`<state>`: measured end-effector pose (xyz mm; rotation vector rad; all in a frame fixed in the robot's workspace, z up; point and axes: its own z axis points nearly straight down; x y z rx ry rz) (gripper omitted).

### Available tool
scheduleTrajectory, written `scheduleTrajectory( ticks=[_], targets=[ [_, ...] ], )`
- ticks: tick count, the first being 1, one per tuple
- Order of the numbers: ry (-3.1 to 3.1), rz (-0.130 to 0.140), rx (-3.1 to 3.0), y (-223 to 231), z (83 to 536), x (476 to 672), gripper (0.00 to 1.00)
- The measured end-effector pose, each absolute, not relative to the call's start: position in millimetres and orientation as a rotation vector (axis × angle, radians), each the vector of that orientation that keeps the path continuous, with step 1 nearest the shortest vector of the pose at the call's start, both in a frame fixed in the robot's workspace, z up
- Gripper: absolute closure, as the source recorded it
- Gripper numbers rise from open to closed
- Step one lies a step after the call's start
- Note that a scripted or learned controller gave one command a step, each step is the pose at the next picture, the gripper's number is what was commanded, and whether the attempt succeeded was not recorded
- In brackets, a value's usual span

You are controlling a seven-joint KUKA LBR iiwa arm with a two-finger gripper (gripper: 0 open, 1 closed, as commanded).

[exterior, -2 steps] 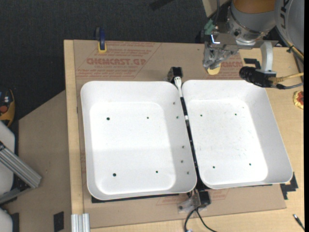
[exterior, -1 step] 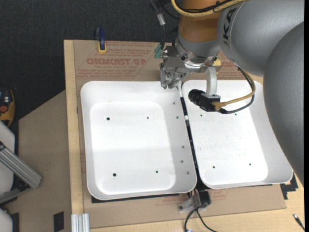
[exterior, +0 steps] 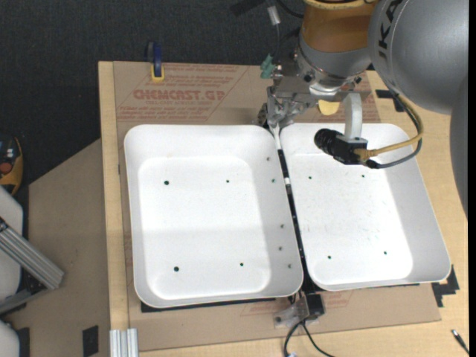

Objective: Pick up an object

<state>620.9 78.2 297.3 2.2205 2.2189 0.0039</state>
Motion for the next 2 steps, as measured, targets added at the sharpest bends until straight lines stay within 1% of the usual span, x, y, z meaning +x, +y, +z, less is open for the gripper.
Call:
scheduleTrajectory(
  ticks=[1, 2],
  targets=[
    [2.224, 0.005, 2.216, 142.0, 240.0, 653.8, 1.00],
    [2.217, 0.006, 2.221, 105.2, 292.5, 651.8, 1.00]
  ],
)
